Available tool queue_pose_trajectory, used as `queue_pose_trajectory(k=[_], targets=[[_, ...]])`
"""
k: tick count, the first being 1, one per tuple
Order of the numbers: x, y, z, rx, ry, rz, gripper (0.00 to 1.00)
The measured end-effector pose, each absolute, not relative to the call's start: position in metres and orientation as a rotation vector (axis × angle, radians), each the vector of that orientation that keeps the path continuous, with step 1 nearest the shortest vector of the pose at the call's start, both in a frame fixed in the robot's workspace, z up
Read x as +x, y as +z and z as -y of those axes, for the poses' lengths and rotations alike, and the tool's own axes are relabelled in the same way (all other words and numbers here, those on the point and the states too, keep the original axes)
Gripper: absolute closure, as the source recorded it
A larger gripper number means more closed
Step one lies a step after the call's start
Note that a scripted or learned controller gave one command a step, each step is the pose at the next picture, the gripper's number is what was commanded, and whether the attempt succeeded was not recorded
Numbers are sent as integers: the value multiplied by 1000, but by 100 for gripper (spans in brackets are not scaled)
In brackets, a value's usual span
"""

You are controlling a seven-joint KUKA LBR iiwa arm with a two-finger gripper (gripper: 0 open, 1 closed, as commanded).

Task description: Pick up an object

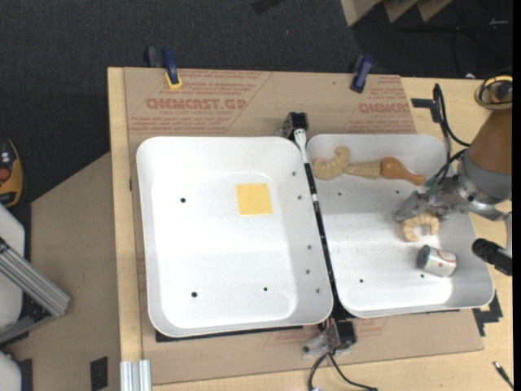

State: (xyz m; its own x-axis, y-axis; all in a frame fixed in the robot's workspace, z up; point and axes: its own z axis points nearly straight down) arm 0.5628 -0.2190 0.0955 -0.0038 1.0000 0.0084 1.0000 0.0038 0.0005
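Observation:
My gripper (422, 209) hangs low over the right side of the right bin (366, 296), open, with nothing seen between its fingers. Just below it and touching its lower edge in the view lies a small pale curled piece (418, 228). A grey and white cylinder with a red mark (437, 261) lies nearer the bin's front right corner. At the back of that bin are a beige curved piece (330, 164) and a tan drumstick-shaped object (391, 169). A flat yellow square (253, 199) lies in the left bin (163, 243).
The arm's grey and orange wrist (495, 157) comes in over the right bin's right rim. A black divider strip (316, 218) runs between the bins. Blue clamps (361, 72) hold the cardboard at the back edge. Cables (440, 112) trail at the back right.

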Motion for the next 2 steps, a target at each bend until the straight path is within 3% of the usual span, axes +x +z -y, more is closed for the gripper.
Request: queue_pose_trajectory(k=[1, 2], targets=[[512, 217, 118, -2214, -8, 2232, 100], [530, 201, 228, -2236, 4, 2218, 100]])
